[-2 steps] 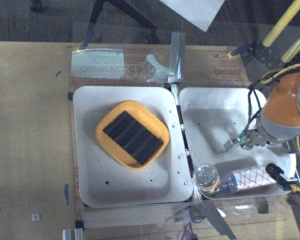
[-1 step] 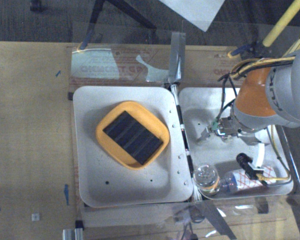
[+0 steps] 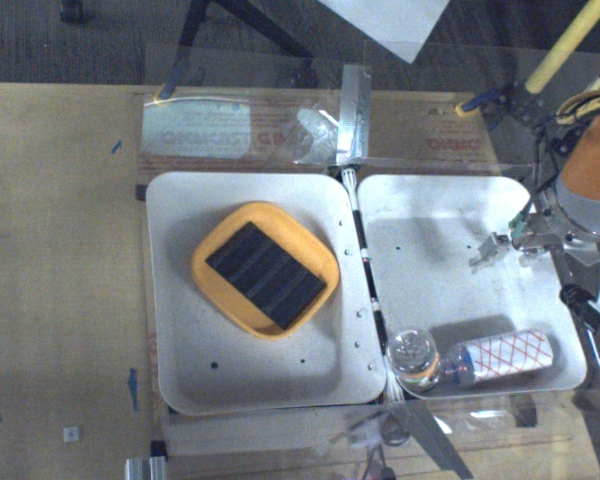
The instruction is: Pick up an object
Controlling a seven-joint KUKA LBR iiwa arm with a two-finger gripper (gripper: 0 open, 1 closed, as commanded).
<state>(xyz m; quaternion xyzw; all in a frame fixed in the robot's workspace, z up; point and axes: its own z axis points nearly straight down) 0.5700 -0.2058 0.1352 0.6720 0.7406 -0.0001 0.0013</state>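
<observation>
At the right edge of the frame, over the upper right part of the right-hand bin (image 3: 450, 193), the hand (image 3: 500, 245) hung just above the white floor, pointing toward the left. Whether its fingers were spread or closed could not be told from this view, and nothing could be seen between them. Behind it, the grey arm (image 3: 580, 218) with its orange band (image 3: 588, 163) ran off the right side of the frame.

Below the hand, along the lower edge of the same bin, a clear plastic bottle (image 3: 470, 360) lay on its side. Its rounded transparent end rested in the bin's lower left corner, by the divide between the two bins, and its body, wrapped in a white label with a red lattice pattern, stretched toward the lower right. The bottle was well apart from the hand.

Left of the divide, the left-hand bin (image 3: 175, 268) held a yellow, rounded-square object with a dark ribbed panel (image 3: 265, 271), turned at an angle and sitting near the bin's middle.

Both bins stood side by side on the wooden surface (image 3: 55, 268). Above them in the frame, a crumpled piece of clear plastic (image 3: 315, 133) lay beside an upright metal bracket (image 3: 355, 113). In the upper left, the black legs of an office chair (image 3: 210, 3) showed on the dark floor.
</observation>
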